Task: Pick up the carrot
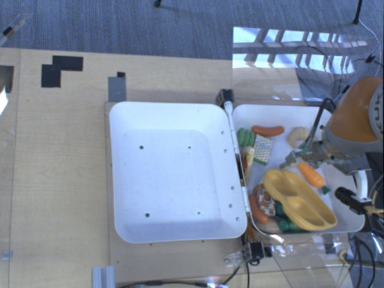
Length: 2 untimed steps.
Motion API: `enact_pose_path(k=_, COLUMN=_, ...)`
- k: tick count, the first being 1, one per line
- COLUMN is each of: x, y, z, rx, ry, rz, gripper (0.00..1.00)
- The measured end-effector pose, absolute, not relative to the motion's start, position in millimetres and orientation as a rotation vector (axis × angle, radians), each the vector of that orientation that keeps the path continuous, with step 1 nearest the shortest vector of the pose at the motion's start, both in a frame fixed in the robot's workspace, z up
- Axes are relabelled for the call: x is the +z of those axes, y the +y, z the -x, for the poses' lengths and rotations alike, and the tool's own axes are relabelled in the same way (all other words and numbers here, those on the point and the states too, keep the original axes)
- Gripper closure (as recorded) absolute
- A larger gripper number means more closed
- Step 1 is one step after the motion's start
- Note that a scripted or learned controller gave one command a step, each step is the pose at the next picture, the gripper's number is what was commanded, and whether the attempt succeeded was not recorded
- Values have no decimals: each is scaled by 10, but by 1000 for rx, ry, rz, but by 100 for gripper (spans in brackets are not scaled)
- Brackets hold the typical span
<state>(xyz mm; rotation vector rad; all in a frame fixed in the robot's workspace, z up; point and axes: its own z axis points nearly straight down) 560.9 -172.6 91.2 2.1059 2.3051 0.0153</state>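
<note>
The left bin [174, 173] takes up the middle of the surface [54, 179]. The right bin [360, 224] sits hard against it, at the surface's right edge, and carries all the clutter.

Along the right bin's left wall stands a green piece [245, 138] with a small checkered packet [261, 149] just beside it. Near the far wall lies a sausage [267, 130], and further right a pale lump [297, 137]. A big yellow tray [300, 200] lies across the near half of the bin, with some red and dark-green bits tucked along its left and near sides.

The carrot [311, 174] lies at the yellow tray's far right edge, about mid-bin, orange with a green tip pointing toward the near right corner. It seems to touch the tray, or rest partly on its rim; which of the two is not clear.

The pincer [300, 155] is down in the bin just beyond the carrot's orange end, under the orange-banded arm [354, 119]. Its metal tips are too small and blurred to read, so I cannot tell whether it is open or closed, and nothing is seen held in it.

By my judgement the step in hand is the approach: the pincer is close to the carrot but not yet around it. The next move calls for a small shift toward the near right, lining up across the carrot's narrow width, then a descent that stays clear of the tray's rim, which could block one side or tip the carrot away.
</note>
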Motion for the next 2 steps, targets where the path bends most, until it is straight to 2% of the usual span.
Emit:
enact_pose_path(k=1, x=1022, y=-1717, z=-5640, rx=22, ry=2302, rz=-2095, gripper=100)
enact_pose_path(k=2, x=1804, y=-1200, z=-5654, rx=14, ry=2123, rz=-2289, gripper=100)
